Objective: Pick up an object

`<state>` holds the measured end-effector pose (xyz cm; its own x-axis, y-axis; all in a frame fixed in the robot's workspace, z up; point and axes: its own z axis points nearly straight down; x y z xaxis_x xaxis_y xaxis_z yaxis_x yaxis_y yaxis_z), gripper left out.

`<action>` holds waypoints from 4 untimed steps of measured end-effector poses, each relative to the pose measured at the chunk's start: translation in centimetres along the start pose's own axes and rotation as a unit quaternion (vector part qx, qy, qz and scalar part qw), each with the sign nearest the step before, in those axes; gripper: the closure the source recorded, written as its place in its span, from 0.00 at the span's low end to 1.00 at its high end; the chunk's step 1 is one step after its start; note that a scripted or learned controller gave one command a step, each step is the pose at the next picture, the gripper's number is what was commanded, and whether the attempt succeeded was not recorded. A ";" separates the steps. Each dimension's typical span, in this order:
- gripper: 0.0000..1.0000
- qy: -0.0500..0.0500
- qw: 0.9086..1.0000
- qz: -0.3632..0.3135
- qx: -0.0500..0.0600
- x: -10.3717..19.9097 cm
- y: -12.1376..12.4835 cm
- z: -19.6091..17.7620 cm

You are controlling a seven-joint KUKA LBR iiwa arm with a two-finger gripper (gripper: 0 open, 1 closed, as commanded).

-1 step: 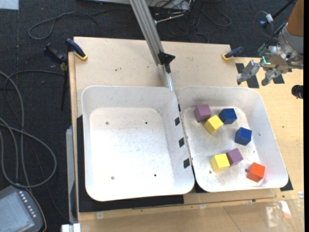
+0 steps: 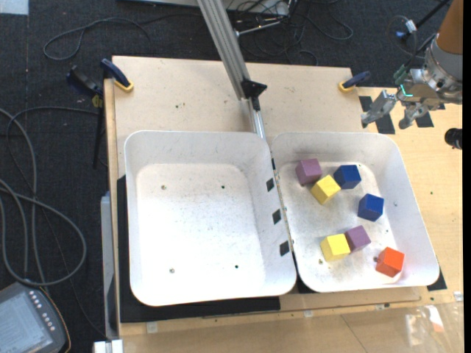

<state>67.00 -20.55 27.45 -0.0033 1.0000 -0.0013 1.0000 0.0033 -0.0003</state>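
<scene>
The gripper (image 2: 397,109) is hanging at the upper right of the bench (image 2: 191,94), beyond the far right corner of the right bin (image 2: 412,197) and well apart from everything inside it. Its two fingers are standing spread apart, with nothing between them. The grey arm (image 2: 447,46) is reaching in above it from the right edge.

All the blocks are lying in the right bin. Taking the right bin as the landmark: a purple block (image 2: 308,170) is sitting near its far left part, with a yellow block (image 2: 325,189) just beside it on the near side, the two seeming to touch at a corner. A blue block (image 2: 347,176) is resting just to the right of that yellow one. A second blue block (image 2: 371,206) is lying toward the bin's middle right, apart from the others. Nearer the front, a second yellow block (image 2: 335,245) and a second purple block (image 2: 358,237) are sitting side by side, touching. An orange block (image 2: 390,261) is lying at the bin's front right corner, close to the rim.

The left bin (image 2: 140,197) is sitting flush against the right bin's left wall. A metal pole (image 2: 221,31) is slanting down to the bench just behind where the two bins are meeting. Two clamps (image 2: 118,76) (image 2: 353,81) are gripping the bench's far edge.
</scene>
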 end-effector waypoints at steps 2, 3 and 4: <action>0.00 0.001 1.000 0.002 0.003 -0.7 -1.5 11.3; 0.00 0.001 1.000 0.001 0.001 -0.7 -1.4 15.6; 1.00 0.000 1.000 0.001 -0.002 -0.7 -1.2 14.2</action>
<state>65.78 -21.31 13.27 -0.0013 1.0000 -0.0021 1.0000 0.0013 0.0038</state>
